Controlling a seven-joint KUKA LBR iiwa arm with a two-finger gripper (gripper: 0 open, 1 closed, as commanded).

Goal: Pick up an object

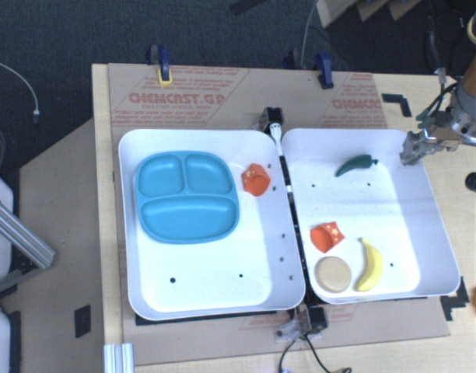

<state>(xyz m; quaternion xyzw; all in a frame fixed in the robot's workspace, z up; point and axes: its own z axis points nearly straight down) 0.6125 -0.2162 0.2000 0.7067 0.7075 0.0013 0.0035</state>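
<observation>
Brown board (222,92) reads "CHEMCAST" in red.

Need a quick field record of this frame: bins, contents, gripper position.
left bin: blue divided plate; orange-red piece beside the plate's right edge
right bin: green pepper near the far side; red piece, round tan disc and banana at the near side
gripper: over the right bin's far right corner, right of the pepper, holding nothing visible
fingers: cannot tell
</observation>
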